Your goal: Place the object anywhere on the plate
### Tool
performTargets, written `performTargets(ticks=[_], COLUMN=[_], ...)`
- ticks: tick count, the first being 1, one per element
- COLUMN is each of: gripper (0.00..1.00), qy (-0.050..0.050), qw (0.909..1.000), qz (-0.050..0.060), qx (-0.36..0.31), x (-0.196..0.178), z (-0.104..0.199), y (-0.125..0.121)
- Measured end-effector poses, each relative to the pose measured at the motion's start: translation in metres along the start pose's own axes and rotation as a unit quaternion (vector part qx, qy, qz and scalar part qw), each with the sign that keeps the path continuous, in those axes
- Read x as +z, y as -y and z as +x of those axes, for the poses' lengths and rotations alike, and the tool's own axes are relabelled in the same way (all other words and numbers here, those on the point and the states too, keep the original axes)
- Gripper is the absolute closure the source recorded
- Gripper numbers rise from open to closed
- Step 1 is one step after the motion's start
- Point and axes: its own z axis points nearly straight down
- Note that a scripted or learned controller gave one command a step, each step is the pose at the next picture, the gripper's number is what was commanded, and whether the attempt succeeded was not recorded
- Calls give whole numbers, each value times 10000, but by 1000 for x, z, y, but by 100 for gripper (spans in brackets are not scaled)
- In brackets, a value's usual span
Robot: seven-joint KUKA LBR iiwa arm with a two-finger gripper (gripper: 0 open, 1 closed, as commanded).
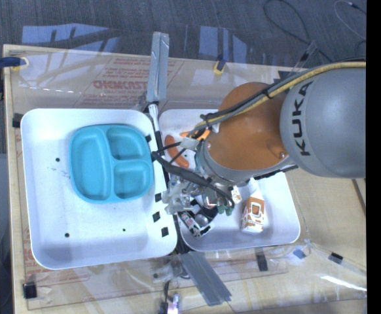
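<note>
Arm shell (328, 120): grey, rounded, black "KUKA" lettering.
Wrist band (246, 133): orange, wide, below the grey shell.
Cable (289, 84): yellow and black, running along the shell onto the orange band.

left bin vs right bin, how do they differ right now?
The left bin holds a blue divided plate; the right bin holds loose items, among them a small orange-and-white carton. The left bin lies in open view, while the arm and its hand hang over much of the right bin. Both are shallow and white.
</note>
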Motion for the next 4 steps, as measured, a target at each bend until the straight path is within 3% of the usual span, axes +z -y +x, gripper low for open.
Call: performTargets(ticks=[1, 2, 3, 4], gripper=[100, 100, 100, 100], qy=[4, 2, 11, 27], qw=[9999, 9852, 9356, 8872], qz=[0, 1, -4, 1], qx=[-161, -1713, -3531, -4614], x=[0, 0, 0, -1], z=[-55, -6, -88, -94], y=[-62, 3, -41, -82])
